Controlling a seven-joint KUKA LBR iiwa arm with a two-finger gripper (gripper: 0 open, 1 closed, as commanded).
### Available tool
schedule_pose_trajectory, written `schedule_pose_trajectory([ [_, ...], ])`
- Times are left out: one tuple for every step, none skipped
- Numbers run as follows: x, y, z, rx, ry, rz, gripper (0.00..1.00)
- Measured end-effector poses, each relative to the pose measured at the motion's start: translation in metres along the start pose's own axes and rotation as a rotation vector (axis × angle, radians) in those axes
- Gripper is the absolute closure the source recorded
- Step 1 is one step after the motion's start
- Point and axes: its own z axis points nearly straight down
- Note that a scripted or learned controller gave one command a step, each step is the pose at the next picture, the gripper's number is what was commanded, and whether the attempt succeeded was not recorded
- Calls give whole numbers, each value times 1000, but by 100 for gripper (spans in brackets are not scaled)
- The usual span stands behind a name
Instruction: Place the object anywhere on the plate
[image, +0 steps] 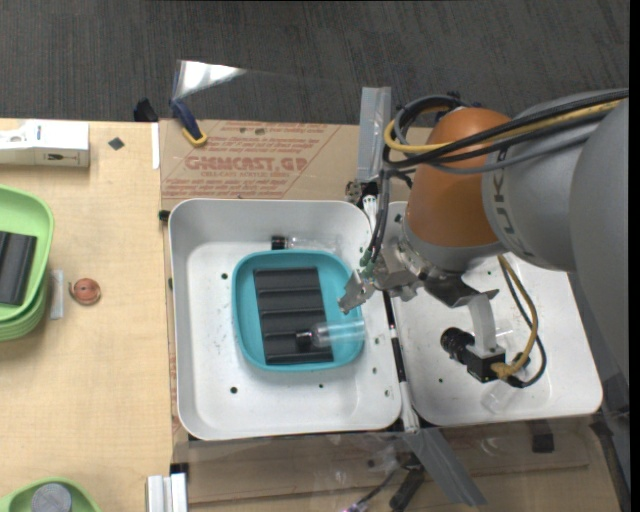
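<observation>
Reaching in from the right, the grey arm (560, 170) with its orange band (455, 180) is seen over the seam between the two white bins, and the jaws are placed at the right rim of the teal plate (243, 300); whether they are open or closed cannot be told, as the tips are small and blurred against the bin wall. The teal plate is taken as the landmark: it is seated in the left bin (200, 400), roughly at the bin's middle. A black ribbed block (285, 300) is laid across the plate's floor. A small clear object (335, 335), tube-like and see-through, is lying at the plate's lower right corner, resting on the plate and touching the block's lower end; it is just below the gripper (352, 295), and nothing can be seen clamped. A small dark item (279, 242) is noted just above the plate's top edge, on the bin floor. To the right of the plate, the second bin (560, 400) is crossed by the arm's cables and a black fitting (470, 355). Above the plate, a brown printed cardboard sheet (260, 160) is lying on the surface. Well to the left of the plate, a green tray (35, 230) and a small reddish disc (86, 291) are on the wooden surface (90, 400).
</observation>
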Motion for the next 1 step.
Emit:
schedule_pose_trajectory([
  [-68,22,-47,-1,0,-121,0],
])
